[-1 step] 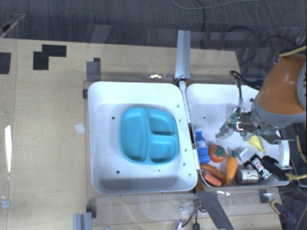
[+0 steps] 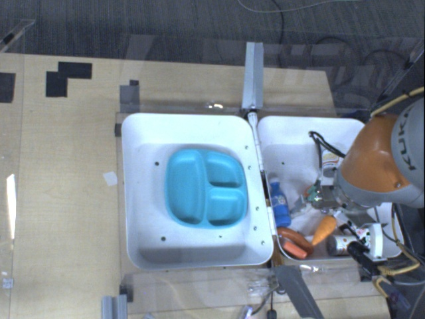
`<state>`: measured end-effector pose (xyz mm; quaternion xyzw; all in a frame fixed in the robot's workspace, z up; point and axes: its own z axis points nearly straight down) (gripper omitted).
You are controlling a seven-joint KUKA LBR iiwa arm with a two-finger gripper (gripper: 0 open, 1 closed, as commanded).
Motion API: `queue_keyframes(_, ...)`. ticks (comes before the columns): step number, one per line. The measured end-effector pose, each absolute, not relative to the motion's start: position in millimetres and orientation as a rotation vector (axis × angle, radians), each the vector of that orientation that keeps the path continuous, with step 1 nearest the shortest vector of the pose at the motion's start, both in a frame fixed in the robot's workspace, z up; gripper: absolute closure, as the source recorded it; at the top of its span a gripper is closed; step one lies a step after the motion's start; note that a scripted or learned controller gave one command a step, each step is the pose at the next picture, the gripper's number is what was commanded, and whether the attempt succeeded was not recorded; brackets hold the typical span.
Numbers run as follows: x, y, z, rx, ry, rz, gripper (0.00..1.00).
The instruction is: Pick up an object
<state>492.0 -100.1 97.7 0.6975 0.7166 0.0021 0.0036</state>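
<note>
Camera view, arm: grey arm [image 2: 382, 165] reaches into right bin [image 2: 292, 138], lower right of frame.
Fingers: hidden under the wrist; cannot tell their state.
Objects: blue bottle [image 2: 279, 205], orange carrot [image 2: 323, 229], red sausage [image 2: 294, 240] crowd the bin's lower corner.
Left bin: blue tray [image 2: 204, 187].
Risk: clutter near the wall may deflect a grasp.

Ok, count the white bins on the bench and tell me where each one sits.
2. The left bin holds a blue divided tray. The right bin sits beside it, with small items at its near end; the arm covers part of it, so some contents may be hidden.
</note>
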Motion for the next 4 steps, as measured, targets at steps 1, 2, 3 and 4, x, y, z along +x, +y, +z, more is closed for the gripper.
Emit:
queue_keyframes(1, 491.0, -99.0, 104.6, 2.189, 2.251, 0.003, 1.00)
queue_keyframes(2, 487.8, -52.9, 238.3, 2.045, 2.383, 0.002, 1.00)
queue_keyframes(3, 488.9, -117.0, 277.6, 1.992, 2.427, 0.000, 1.00)
queue_keyframes(4, 487.3, -130.5, 288.2, 1.955, 2.457, -0.002, 1.00)
